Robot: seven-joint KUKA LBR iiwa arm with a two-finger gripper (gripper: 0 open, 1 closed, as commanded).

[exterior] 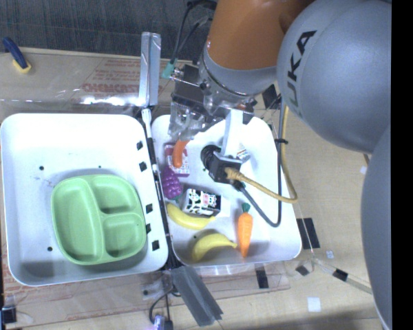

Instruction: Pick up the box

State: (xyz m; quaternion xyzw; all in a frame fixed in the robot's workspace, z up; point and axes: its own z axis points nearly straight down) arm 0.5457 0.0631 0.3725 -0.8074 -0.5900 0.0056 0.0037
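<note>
The box point(202, 201) — small, flat-sided, printed in black and white — lies in the right bin point(279, 243), touching a smooth curved banana point(188, 218) below it. A knobbly purple grape bunch point(171, 182) sits just left; a second banana point(211, 243) and a tapered orange carrot point(244, 233) lie nearer the front. The gripper point(182, 135) hangs over the bin's far-left corner — I cannot tell how wide it stands. A green moulded divided tray point(100, 218) sits in the left bin point(27, 139).

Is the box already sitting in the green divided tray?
No: the box lies in the right bin beside a banana, while the green tray sits in the left bin.
</note>
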